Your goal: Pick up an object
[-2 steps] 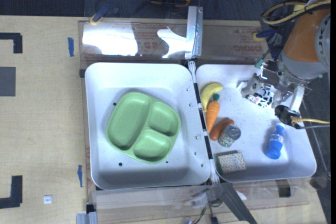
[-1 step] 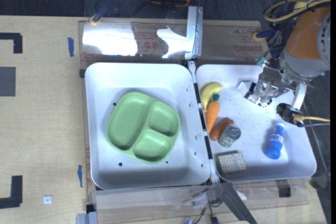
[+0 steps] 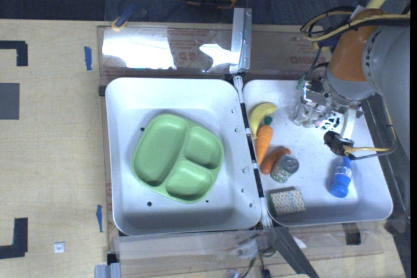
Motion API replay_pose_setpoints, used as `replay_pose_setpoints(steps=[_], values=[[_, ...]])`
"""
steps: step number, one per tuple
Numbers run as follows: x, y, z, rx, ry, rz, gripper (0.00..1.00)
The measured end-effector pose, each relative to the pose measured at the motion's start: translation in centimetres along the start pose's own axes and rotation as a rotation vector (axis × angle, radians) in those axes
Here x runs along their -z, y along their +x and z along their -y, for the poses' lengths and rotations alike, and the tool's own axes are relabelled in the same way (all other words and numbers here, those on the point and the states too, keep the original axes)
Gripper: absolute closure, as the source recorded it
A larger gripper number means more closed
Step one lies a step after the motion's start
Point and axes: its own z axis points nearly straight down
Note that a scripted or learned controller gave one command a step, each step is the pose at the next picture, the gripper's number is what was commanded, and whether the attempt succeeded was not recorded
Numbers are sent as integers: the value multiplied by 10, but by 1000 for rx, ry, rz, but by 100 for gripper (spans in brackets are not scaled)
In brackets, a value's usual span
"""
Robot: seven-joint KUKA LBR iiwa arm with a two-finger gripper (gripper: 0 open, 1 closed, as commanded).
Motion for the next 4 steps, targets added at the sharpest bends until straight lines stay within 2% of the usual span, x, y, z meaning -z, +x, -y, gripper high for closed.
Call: replay_pose_setpoints(steps=[1,2,3,4], values=[[-1,0,1,0,2,0,0],[68,-71,-3,-18,2,2,0],[49,-87,47,23,8,-3,0],[94,-31,27,-49,3,1,0]])
